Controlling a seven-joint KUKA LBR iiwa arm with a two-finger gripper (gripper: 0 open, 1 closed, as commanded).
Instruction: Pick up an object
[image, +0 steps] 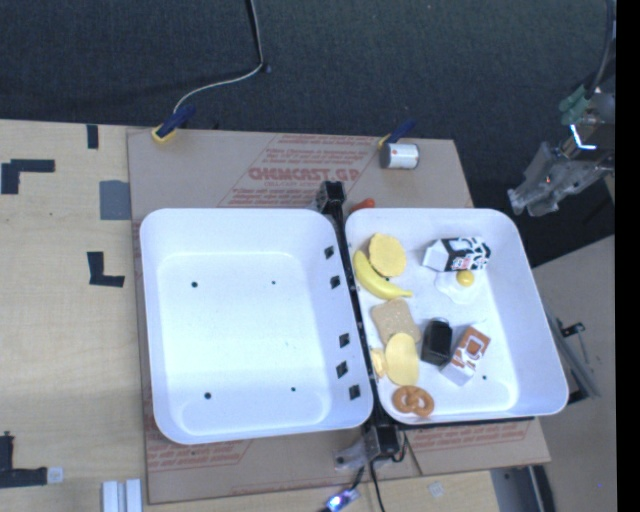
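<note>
White plastic bins lie side by side on the counter (60, 300); nothing has been lifted yet, so the whole pick is judged still to be done. Nearest in the right bin (535, 330) a pretzel (413, 402) is seen, then a black block (437, 341), a yellow banana (376, 280), a black-and-white carton (455, 254). Farther off, outside the bin, the gripper (545, 190) is held; whether the jaws are open cannot be told
</note>
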